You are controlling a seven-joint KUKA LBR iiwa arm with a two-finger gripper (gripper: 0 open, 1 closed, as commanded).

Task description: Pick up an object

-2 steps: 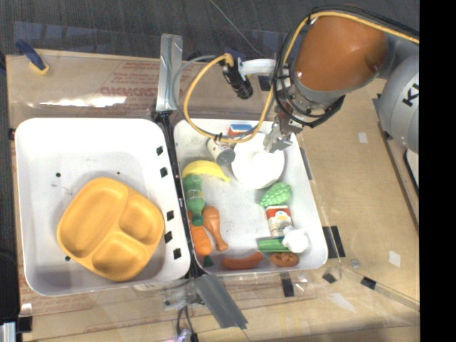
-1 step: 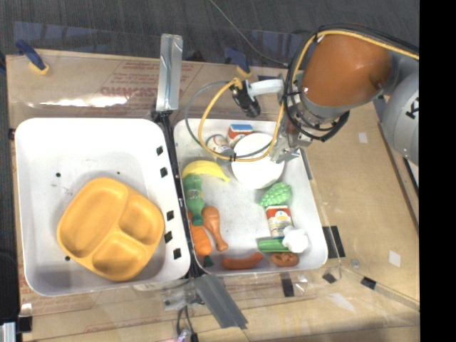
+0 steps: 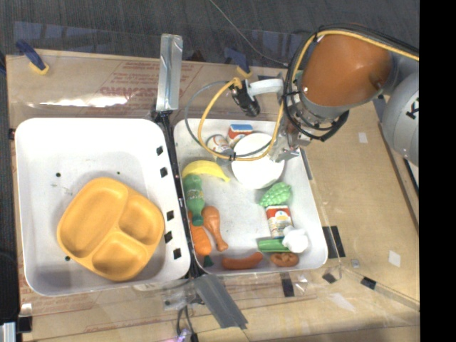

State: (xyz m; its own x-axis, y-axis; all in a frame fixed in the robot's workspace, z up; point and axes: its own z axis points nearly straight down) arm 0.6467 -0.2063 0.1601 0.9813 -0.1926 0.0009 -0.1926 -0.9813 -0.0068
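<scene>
Two smooth white bins (image 3: 28, 191): my gripper (image 3: 285, 148), grip impossible to tell, hangs over a round white bowl (image 3: 253, 166) beside the curved banana (image 3: 203, 169).

Faint reddish print on the cardboard (image 3: 135, 77) behind the bins is too blurred to read.

The table (image 3: 356, 191) is covered with a tan sheet bearing red print at the far edge. Two white bins rest on it side by side: the left bin (image 3: 28, 191) and the right bin (image 3: 317, 226), their inner walls touching.
</scene>
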